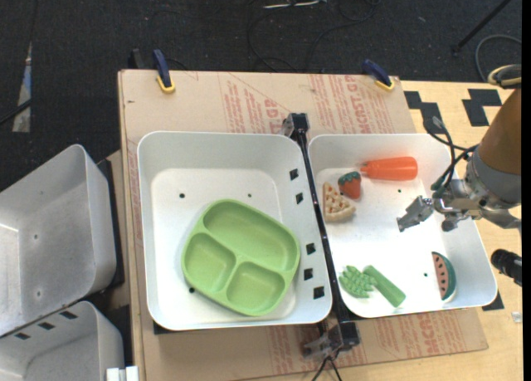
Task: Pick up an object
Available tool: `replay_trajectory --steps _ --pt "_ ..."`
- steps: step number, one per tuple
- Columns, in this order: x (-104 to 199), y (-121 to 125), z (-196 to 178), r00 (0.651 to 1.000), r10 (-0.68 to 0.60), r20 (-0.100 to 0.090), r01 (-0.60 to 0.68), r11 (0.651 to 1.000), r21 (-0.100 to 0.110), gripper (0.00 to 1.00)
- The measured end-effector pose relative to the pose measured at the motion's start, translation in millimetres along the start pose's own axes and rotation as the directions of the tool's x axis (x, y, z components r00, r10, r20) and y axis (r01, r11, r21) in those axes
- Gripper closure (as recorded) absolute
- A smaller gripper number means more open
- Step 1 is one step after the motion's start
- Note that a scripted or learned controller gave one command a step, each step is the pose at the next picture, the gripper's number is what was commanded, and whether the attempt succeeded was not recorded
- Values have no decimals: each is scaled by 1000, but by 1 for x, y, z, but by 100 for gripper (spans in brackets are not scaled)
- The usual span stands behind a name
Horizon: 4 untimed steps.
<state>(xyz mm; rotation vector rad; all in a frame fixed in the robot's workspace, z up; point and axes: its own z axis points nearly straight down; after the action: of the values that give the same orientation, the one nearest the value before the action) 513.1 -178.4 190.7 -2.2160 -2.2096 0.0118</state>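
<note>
The right bin holds several toy foods. An orange carrot lies at the back, with a red strawberry and a tan waffle piece at its left. A green leafy vegetable lies at the front, and a watermelon slice sits at the front right. My gripper hangs over the bare middle-right of this bin, to the right of the waffle and above the watermelon slice. It is open, with nothing between its fingers.
The left bin holds a light green divided plate. A black divider runs between the two bins. Grey tubs stand off the bench at the left. Clamps grip the board's far edge.
</note>
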Motion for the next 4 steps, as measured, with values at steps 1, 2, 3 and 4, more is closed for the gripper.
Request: replay_trajectory --steps 1,2,3,4 --pt "1 3 -7 1000 -4 3 4 1000 -14 0" --pt "-4 7 38 1000 -2 2 2 1000 -10 0" --pt "-3 3 100 1000 -1 2 1 1000 -11 0" --pt "-3 3 98 1000 -1 2 1 1000 -13 0"
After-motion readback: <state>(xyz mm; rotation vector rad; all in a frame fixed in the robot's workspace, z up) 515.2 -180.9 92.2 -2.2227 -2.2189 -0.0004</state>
